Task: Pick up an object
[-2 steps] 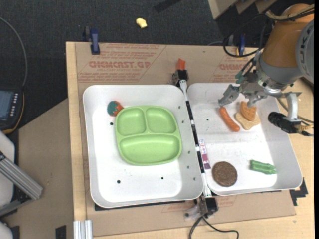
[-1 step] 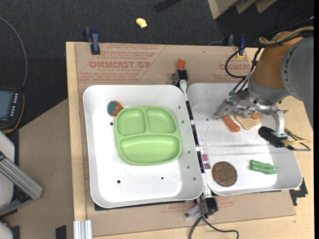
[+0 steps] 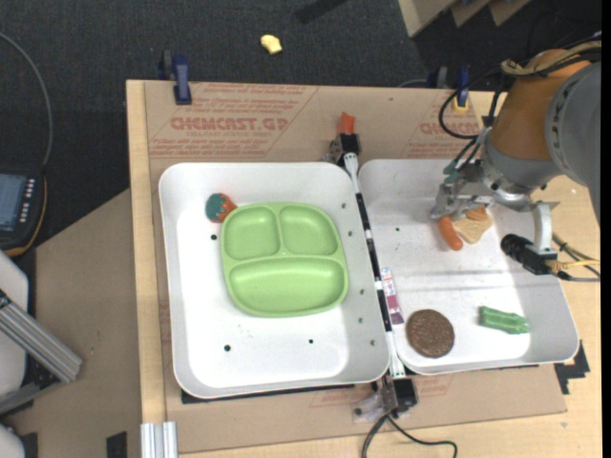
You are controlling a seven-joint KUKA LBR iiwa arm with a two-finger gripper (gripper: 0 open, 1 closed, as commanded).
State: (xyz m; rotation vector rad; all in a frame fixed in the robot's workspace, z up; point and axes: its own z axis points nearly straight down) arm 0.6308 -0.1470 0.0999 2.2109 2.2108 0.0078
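Fingers (image 3: 459, 210) sit low in the right bin (image 3: 410, 184), and we cannot tell their state; just beside them we count one orange carrot (image 3: 451, 234) and one tan piece (image 3: 474, 223). Farther off we count one brown disc (image 3: 431, 333), one green piece (image 3: 503, 320) and, in the left bin (image 3: 191, 284), one green divided plate (image 3: 284, 259).

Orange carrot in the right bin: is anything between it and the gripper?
Nothing visible. The gripper sits right over the carrot and a tan bread-like piece beside it. The brown cookie and green piece lie apart, nearer the bin's front edge.
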